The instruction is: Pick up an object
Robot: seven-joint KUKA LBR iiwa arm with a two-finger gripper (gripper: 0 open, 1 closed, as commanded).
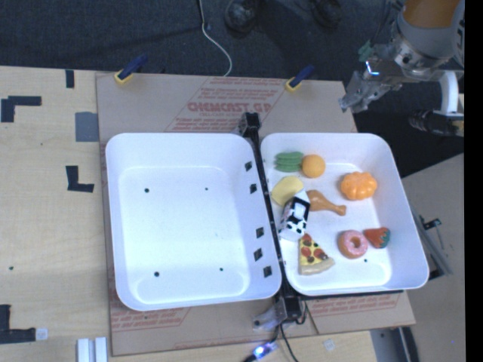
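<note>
Orange toy pumpkin (358, 185) sits in right bin (392, 157), near chicken leg (326, 202) | likely light, hard, slippery plastic; grip across its ribbed sides | pincer (361, 96) hovers beyond bin's far rim; opening state unclear

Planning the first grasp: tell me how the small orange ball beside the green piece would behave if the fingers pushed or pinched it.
The orange ball looks round and smooth, so a push would probably send it rolling. It lies against the green piece, which may block it on that side. A pinch off centre could squirt it out; being toy-sized, it is likely light.
</note>
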